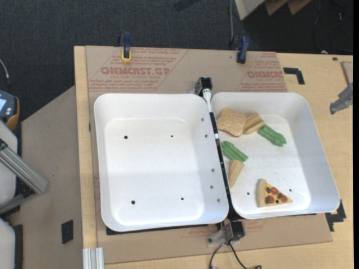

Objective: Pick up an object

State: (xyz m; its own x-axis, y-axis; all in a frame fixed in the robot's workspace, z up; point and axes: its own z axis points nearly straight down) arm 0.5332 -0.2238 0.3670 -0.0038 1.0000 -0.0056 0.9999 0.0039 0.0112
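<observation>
The right bin [314,150] holds several toy foods. A square tan cracker [231,121] lies at its upper left, with a smaller bread piece [253,123] touching it on the right. One green pod [272,134] sits just right of those and another green pod [233,151] lies near the divider. Below that is a tan wedge [234,171]. A pizza slice [272,194] rests near the front edge. A grey part of my gripper [341,101] pokes in at the right edge, outside the bin and well away from every object.
The left bin [106,150] is bare white with small dark holes. Both bins sit on a cardboard sheet [168,66] held by two blue clamps [125,42] at the back. A cable and connector [227,234] lie at the front between the bins.
</observation>
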